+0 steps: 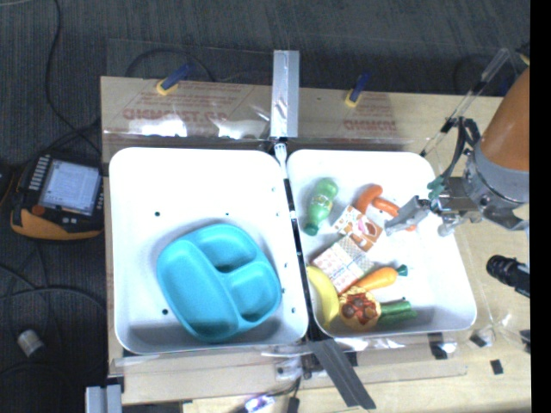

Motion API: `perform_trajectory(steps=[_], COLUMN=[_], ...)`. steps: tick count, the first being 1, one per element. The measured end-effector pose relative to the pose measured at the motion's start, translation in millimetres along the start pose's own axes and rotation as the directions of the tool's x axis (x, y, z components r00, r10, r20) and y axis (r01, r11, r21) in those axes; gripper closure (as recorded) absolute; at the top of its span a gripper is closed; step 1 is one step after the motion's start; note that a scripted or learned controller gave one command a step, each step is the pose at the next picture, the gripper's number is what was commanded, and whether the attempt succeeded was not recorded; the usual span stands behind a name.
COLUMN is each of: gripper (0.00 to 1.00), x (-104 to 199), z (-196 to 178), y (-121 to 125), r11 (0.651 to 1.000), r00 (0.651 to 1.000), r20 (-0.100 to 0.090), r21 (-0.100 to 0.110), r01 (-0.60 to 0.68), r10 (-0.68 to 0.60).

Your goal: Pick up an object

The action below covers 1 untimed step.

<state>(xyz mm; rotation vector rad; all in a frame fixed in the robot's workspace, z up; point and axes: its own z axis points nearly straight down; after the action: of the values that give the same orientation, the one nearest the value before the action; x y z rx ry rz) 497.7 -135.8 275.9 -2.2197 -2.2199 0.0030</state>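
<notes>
Step in hand, as judged: approach over the right bin (pixel 448 256), nothing lifted. End effector (pixel 411 216) hung at the bin's upper right, beside the orange-and-white toy (pixel 376 200); finger spread could not be told, and nothing seen in it. Toys were crowded: green bottle (pixel 319 202), small cartons (pixel 349 248), carrot (pixel 376 278), banana (pixel 322 294). Best to descend on one well-separated piece, centred.

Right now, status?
Claw over right bin, nothing seen held. Toy food piled there; sausage nearest. Blue tray in left bin.
</notes>
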Motion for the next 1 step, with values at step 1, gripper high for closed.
perform_trajectory(steps=[1], gripper=[0.0], x=[-1.6], z=[110.6], y=[-14.0], r11=[0.936], r00=[0.936], r20=[-0.001], r21=[0.0], r01=[0.353], r10=[-0.353])
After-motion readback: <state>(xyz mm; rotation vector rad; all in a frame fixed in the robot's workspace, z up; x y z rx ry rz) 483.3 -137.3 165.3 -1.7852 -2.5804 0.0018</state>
